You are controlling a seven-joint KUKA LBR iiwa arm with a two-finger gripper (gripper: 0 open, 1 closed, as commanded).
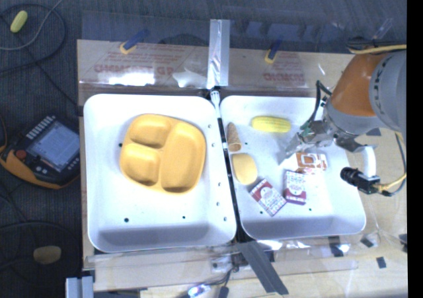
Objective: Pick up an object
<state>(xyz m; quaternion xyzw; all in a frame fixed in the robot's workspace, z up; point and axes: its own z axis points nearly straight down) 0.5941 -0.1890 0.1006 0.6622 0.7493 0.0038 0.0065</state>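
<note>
— So, anything picked up yet?
— No. The hand (295, 147) hangs low in the right bin (344, 221), beside a red-and-white packet (311, 161); I can't tell whether it's open or closed.

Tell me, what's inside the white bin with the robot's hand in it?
In the right bin: yellow corn, a brown cone, a tan bun and three red packets. The gripper covers part of one packet and whatever lies beneath it.
</note>
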